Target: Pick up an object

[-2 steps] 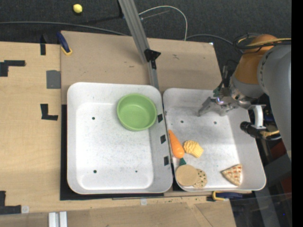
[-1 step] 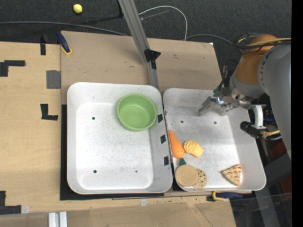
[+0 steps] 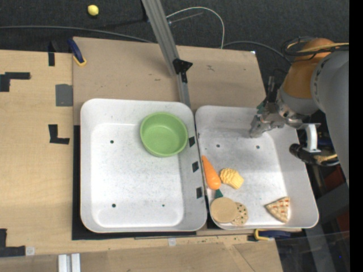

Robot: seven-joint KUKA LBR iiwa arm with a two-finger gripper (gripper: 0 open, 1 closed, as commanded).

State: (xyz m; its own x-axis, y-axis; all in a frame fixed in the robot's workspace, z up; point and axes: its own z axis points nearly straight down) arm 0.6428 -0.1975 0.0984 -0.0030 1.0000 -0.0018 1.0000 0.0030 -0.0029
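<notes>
My gripper (image 3: pixel 254 131) hangs over the far part of the right bin (image 3: pixel 249 152), its tips pointing down at bare bin floor with nothing between them. Nearer the front of that bin lie an orange carrot (image 3: pixel 211 173), a yellow corn-like piece (image 3: pixel 231 178), a round tan cookie (image 3: pixel 223 210) with a chocolate-chip cookie (image 3: pixel 240 213) beside it, and a pizza slice (image 3: pixel 279 209) at the front right corner. A green bowl (image 3: pixel 164 134) sits in the far right part of the left bin (image 3: pixel 113 174).
A slanted metal pole (image 3: pixel 164 35) rises behind the bins and ends at the divider between them. Cables (image 3: pixel 198 13) trail across the bench at the back. A small yellow ball (image 3: pixel 93 9) lies on the dark floor far left.
</notes>
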